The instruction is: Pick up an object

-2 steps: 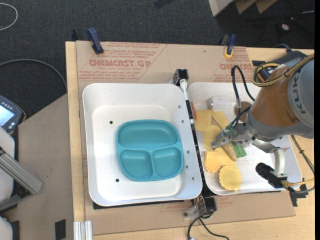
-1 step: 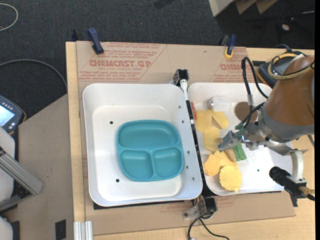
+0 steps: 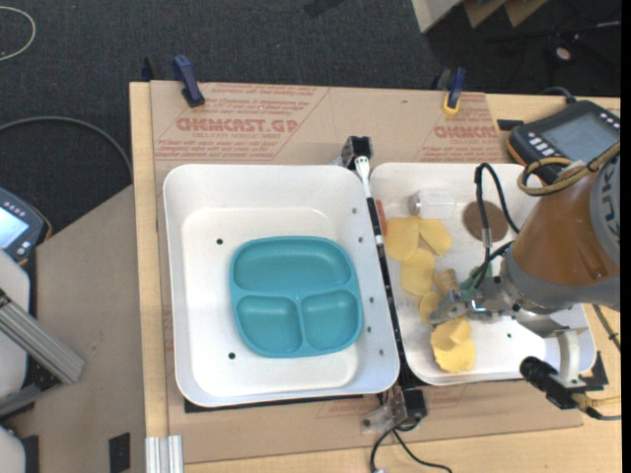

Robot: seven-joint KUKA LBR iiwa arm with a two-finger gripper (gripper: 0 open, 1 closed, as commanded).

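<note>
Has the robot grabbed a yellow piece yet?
Not yet. The gripper is low in the right bin, among the yellow pieces, but none shows between its fingers. Grabbing and lifting remain. The teal tray sits in the left bin.

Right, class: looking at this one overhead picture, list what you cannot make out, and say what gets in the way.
- The hand: too small and cluttered in the camera view to tell its state.
- The right bin: its right part is covered by the arm.
- The brown disc: partly crossed by a black cable.
- The yellow pieces: too small to say what they are.
- The device: cut off at the right edge.
</note>
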